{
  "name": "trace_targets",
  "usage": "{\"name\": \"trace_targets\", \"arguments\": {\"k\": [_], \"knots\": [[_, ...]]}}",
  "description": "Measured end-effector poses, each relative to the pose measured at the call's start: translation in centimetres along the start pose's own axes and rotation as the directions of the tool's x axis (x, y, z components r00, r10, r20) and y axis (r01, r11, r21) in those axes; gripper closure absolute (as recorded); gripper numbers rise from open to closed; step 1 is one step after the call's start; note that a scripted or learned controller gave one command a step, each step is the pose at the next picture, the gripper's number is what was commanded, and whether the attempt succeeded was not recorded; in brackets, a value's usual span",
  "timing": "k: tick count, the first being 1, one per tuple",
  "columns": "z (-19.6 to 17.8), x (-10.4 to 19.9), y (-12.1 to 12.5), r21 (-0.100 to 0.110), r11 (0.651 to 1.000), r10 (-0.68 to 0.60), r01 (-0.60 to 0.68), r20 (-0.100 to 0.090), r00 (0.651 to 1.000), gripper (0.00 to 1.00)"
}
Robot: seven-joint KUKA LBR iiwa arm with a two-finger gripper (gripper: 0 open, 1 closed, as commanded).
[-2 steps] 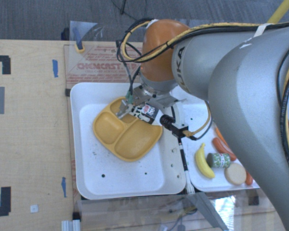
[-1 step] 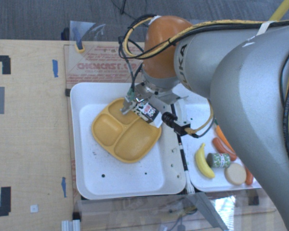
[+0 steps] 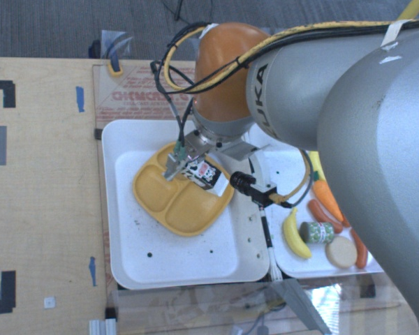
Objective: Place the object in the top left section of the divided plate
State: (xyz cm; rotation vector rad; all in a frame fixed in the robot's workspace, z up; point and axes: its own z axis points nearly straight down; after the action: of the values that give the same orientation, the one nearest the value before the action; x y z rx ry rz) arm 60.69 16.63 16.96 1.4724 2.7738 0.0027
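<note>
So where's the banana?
In the camera view, the banana lies in the right bin, by its left wall, just left of a small green can.

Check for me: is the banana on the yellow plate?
No, the banana lies in the neighbouring bin, well apart from the plate.

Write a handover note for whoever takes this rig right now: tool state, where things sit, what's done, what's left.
Tool: low over the upper part of the yellow divided plate. This view does not show whether it holds anything.
Things: the plate lies in the left bin. A banana, a carrot, a green can and a round beige piece lie in the right bin.
Done: the arm is at the plate.
Left: the plate section under the tool is partly hidden, so placement is unconfirmed. Check it once the arm lifts, and retry if nothing is there.
</note>
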Motion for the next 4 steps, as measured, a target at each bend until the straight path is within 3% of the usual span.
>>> {"name": "trace_targets", "arguments": {"k": [1, 2, 3, 4], "knots": [[-2.9, -3.4, -3.5, 0.001, 0.995, -0.097, 0.097, 0.000, 0.995, 1.00], [-4.1, -1.8, -2.3, -0.002, 0.971, -0.238, 0.238, 0.002, 0.971, 1.00], [-1.3, -1.9, -3.1, 0.000, 0.936, -0.352, 0.352, -0.001, 0.936, 1.00], [-4.4, 1.8, -4.6, 0.000, 0.888, -0.460, 0.460, 0.000, 0.888, 1.00]]}}
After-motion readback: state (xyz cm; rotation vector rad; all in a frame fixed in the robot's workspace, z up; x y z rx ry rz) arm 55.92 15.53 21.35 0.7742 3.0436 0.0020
